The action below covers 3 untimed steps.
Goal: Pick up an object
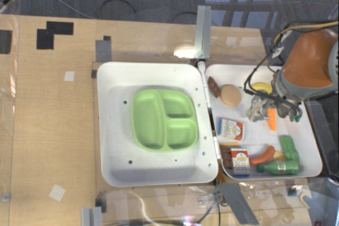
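The arm reached in from the right and hung low over the right bin (pixel 318 166), its hand (pixel 265 109) down among the toy groceries near the bin's upper middle. Whether the hand was wide or narrow could not be told, for the wrist and cables hid its working end, and nothing could be seen held in it. Just beside it lay an orange carrot (pixel 271 119), the likeliest thing to be picked, judging by how closely the hand stood over it; a yellow banana (pixel 260 87) lay just behind, partly under the arm. A round tan bun (pixel 230 95) and a brown piece (pixel 214 87) sat to the left, toward the wall between the bins. Nearer the front edge lay a small carton (pixel 231 129), a red box (pixel 240 160), a sausage (pixel 263 155) and a green bottle (pixel 279 168), well apart from the hand. The left bin (pixel 114 166) held a green divided tray (pixel 163 119), probably placed there to receive picked items.
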Tool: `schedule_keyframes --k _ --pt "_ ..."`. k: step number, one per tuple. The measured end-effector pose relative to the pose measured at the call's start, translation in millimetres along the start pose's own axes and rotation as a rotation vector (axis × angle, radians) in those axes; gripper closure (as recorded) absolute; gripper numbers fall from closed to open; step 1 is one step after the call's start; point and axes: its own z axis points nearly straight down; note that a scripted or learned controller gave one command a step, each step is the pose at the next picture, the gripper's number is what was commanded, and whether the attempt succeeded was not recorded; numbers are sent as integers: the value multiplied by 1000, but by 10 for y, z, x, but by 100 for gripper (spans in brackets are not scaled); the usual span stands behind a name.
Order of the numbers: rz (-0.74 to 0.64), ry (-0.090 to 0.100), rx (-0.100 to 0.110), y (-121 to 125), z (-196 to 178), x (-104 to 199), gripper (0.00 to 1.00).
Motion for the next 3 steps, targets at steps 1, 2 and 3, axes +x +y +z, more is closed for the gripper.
schedule_keyframes --k 1,2,3 --pt "-1 1 0 2 7 4 0" --pt "2 15 -2 75 145 138 0" --pt "-2 -1 0 81 -8 82 100"
